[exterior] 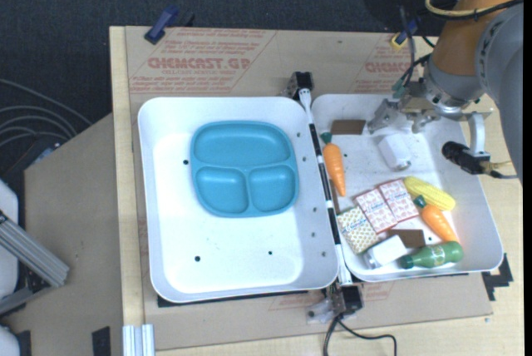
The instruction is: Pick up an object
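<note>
The grey arm with its orange band reaches in from the right and hangs its two-finger gripper (397, 120) over the far part of the right shallow white bin (490, 221). Whether anything sits between the fingers cannot be told, since the wrist body covers the tips from this angle. A small white blocky object (396, 149) lies on the bin floor just below the gripper, and a small brown rectangular block (347, 127) lies near the far-left corner of the same bin.

The other candidates sit closer to the near side: an orange toy carrot (333, 166) along the left wall, 3 patterned paper sachets (378, 210) fanned in the middle, a yellow toy corn cob (430, 193), a second orange carrot-shaped piece (439, 221), and a green plastic bottle (431, 255) lying on its side by the near wall. The left white bin (158, 180) holds a blue plastic 3-compartment plate (244, 167).

The step in hand looks like the descent onto a target, most likely the white block. To do it well, the fingers should straddle the block's narrow sides, go down until the tips nearly meet the floor, close fully, then lift straight up. The block stands apart from its neighbours, so there is room; a tilted or off-centre approach would probably push it aside
</note>
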### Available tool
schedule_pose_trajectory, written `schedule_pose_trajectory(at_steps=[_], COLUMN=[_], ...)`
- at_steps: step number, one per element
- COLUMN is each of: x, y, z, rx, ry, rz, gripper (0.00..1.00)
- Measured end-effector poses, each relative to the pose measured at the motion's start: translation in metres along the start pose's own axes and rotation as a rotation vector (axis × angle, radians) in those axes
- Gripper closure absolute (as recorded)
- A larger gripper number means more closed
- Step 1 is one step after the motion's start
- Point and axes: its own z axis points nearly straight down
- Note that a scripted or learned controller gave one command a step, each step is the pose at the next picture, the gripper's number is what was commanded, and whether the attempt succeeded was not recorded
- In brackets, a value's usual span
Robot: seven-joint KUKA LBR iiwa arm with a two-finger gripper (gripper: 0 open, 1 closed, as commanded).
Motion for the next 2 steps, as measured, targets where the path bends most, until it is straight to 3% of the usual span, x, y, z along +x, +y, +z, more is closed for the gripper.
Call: schedule_pose_trajectory(at_steps=[1, 2], x=[-0.0002, -0.0001], y=[0.001, 0.0008], z=[-0.0107, -0.0104], rx=[-0.004, -0.004], ry=[-0.002, -0.002], rz=[-0.001, -0.001], gripper=[1.0, 0.0])
